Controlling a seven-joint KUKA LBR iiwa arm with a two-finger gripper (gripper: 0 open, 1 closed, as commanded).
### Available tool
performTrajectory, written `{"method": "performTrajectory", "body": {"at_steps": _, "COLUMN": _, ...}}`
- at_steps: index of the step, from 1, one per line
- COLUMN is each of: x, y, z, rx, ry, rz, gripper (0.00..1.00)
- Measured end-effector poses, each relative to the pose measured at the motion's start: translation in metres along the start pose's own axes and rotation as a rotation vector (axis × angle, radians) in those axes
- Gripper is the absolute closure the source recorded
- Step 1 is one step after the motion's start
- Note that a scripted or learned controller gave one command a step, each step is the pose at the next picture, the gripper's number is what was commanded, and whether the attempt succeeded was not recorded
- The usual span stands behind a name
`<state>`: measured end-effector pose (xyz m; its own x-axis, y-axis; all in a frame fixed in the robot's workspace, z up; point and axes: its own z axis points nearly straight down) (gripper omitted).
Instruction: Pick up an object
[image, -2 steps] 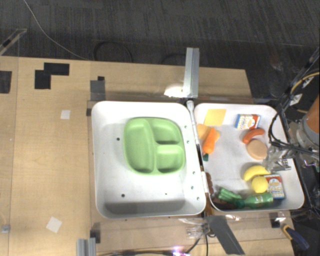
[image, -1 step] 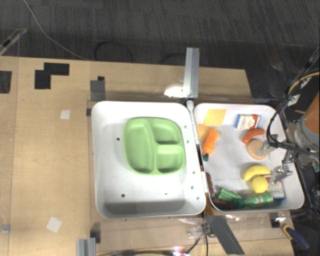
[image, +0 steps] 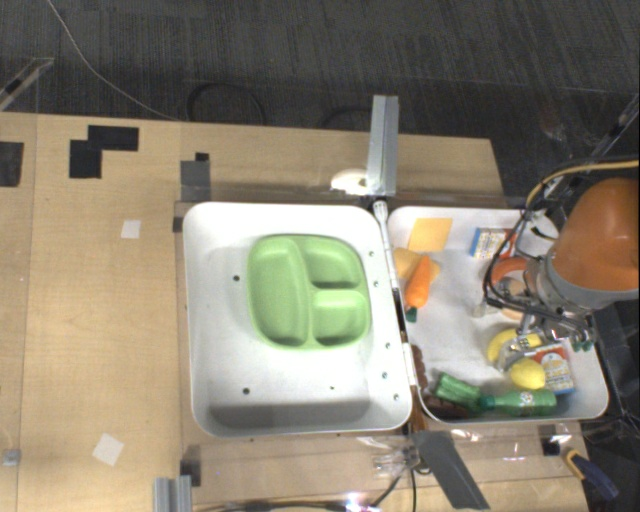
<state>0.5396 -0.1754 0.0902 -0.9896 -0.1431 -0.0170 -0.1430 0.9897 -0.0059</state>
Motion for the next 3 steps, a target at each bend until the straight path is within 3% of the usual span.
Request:
{"method": "performTrajectory", "body": {"at_steps": 1, "x": 0.032, "y": 0.018, "z": -0.002, "rx": 0.001, "ry": -0.003, "rz": -0.012, "gripper": 0.0}}
{"method": "performTrajectory", "body": {"at_steps": 2, "x": 0.04, "y": 0.005, "z": -0.002, "rx": 0.0, "ry": -0.006, "rz": -0.137, "gripper": 0.0}}
{"method": "performTrajectory", "body": {"at_steps": 3, "x": 0.035, "y": 0.033, "z": -0.002, "rx": 0.004, "ry": -0.004, "rz": -0.085, "gripper": 0.0}}
